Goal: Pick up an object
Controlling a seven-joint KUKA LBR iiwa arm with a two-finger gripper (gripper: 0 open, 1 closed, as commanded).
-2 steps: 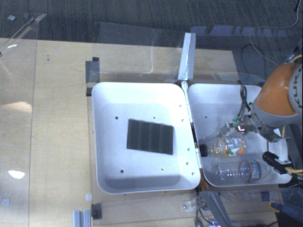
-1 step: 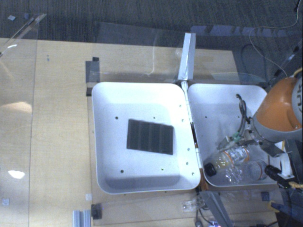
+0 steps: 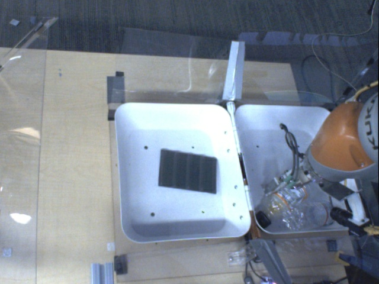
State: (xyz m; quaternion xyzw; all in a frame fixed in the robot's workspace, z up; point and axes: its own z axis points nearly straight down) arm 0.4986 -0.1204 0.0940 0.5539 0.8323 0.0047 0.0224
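My gripper (image 3: pixel 289 183) is lowered into the right bin (image 3: pixel 260 135), near its front, under the arm's orange band (image 3: pixel 340 141). It sits right over a heap of clear, crinkled plastic items (image 3: pixel 285 207) with a yellowish glint. The heap and the wrist cables blur the gripper's tip. A clear round piece (image 3: pixel 315 213) lies just right of the heap, and a small black object (image 3: pixel 262 219) lies at the bin's front left corner. In the left bin (image 3: pixel 133 158), a dark grey ribbed rectangular pad (image 3: pixel 188 171) lies flat in the middle.
A metal divider post (image 3: pixel 234 70) rises behind the seam between the two bins. The arm's body covers the right bin's right side. Wooden bench top (image 3: pixel 59 158) stretches to the left, with black clamps (image 3: pixel 117 89) at the left bin's corners.
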